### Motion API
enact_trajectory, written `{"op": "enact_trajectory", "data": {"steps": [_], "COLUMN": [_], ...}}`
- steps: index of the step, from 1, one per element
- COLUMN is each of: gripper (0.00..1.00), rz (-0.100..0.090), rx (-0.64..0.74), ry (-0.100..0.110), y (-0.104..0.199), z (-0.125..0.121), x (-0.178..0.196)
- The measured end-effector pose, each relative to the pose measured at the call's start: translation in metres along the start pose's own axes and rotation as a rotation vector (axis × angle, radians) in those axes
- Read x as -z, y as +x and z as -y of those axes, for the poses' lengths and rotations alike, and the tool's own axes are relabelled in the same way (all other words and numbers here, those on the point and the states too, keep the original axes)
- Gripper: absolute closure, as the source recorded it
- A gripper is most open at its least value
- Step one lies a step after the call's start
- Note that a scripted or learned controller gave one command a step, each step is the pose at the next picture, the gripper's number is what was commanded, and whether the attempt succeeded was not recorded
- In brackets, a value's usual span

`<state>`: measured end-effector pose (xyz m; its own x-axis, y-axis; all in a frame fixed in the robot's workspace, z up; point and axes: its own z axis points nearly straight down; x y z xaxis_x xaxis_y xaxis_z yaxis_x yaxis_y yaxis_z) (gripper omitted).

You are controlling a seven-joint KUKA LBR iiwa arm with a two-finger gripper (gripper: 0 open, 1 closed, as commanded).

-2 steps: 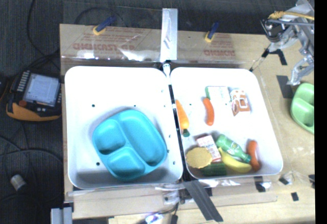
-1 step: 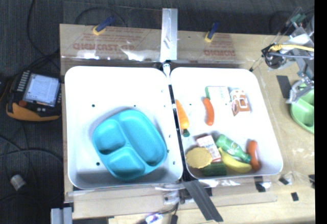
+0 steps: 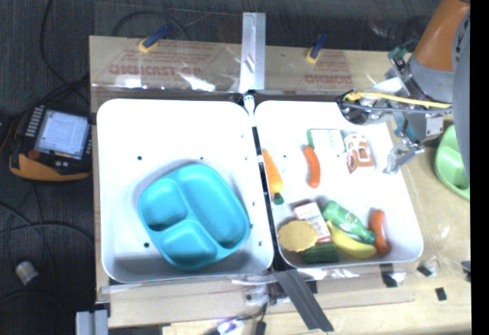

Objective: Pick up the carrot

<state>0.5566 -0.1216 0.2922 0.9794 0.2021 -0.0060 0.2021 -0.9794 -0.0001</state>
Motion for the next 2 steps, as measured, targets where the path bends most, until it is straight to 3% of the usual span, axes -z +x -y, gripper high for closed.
{"op": "enact_trajectory", "data": {"steps": [1, 2], "gripper": [0.00, 0.00], "rz": [-0.001, -0.003], "rx": [0.144, 0.002], "ry": [-0.002, 0.000], "y": [-0.023, 0.043], "z": [0.014, 0.017], "x": [0.024, 0.141]}}
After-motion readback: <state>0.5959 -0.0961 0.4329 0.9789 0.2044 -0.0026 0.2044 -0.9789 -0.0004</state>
